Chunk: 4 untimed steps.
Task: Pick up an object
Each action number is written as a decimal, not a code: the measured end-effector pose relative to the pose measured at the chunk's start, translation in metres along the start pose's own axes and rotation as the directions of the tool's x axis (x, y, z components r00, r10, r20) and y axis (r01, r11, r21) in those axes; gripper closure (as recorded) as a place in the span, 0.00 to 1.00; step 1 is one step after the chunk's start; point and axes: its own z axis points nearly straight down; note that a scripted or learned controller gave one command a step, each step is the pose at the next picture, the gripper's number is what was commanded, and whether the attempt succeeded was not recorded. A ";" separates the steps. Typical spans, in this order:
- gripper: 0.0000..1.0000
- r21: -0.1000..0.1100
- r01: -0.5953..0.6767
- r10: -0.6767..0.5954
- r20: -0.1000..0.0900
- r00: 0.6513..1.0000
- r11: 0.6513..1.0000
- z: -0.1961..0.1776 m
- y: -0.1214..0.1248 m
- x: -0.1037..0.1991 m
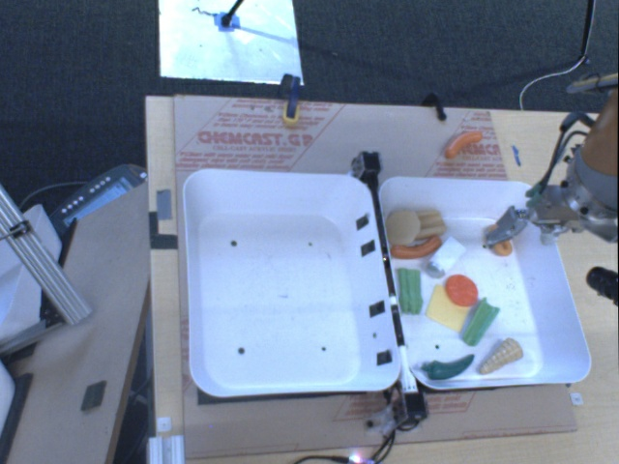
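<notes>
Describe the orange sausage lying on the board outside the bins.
The sausage is a small orange-red toy, plastic by its look, curved like a hot dog with rounded ends. It lies flat on the printed cardboard sheet beyond the right bin's far rim, slanting up to the right. Nothing touches it; the claw is low over the right bin, well apart from it.

Desk surroundings beyond the two bins

A brown cardboard sheet printed with red lettering (253, 135) lies flat on the pale wooden desk (160, 201). A yellow-and-blue clamp (290, 101) grips the sheet's far edge, and a small orange sausage-shaped toy (464, 144) rests on it near the right corner. Behind, a shiny silver square plate (227, 27) lies on dark carpet (77, 75). A grey handheld control pendant (97, 193) sits left.
</notes>
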 end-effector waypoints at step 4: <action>0.00 -0.006 0.009 -0.009 -0.003 1.000 1.000 0.029 0.085 0.239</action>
